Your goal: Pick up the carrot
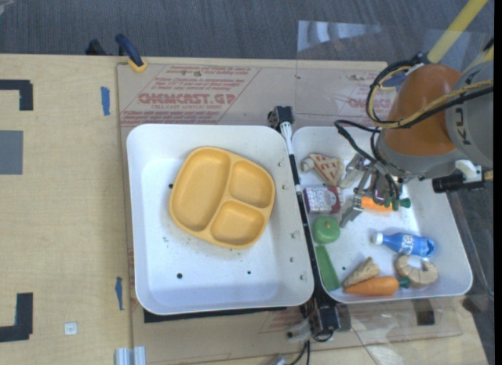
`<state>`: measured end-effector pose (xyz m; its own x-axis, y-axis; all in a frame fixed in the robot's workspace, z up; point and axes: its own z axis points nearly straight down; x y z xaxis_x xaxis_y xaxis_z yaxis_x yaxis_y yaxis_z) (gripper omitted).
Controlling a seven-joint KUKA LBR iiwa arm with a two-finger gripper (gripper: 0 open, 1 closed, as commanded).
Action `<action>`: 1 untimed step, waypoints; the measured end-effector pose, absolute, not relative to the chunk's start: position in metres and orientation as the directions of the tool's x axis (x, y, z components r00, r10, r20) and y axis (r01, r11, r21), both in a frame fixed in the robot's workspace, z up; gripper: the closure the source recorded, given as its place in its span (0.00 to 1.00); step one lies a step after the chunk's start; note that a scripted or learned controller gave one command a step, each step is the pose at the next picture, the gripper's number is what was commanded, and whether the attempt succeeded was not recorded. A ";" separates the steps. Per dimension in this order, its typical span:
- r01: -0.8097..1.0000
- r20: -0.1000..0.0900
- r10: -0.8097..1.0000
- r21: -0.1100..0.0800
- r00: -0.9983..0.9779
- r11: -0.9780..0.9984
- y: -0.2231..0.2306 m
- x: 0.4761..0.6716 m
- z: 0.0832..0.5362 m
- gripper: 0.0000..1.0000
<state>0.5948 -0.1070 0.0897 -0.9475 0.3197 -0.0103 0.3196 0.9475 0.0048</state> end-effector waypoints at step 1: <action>0.598 -0.010 0.598 0.002 -0.802 0.802 -0.174 0.569 0.089 0.00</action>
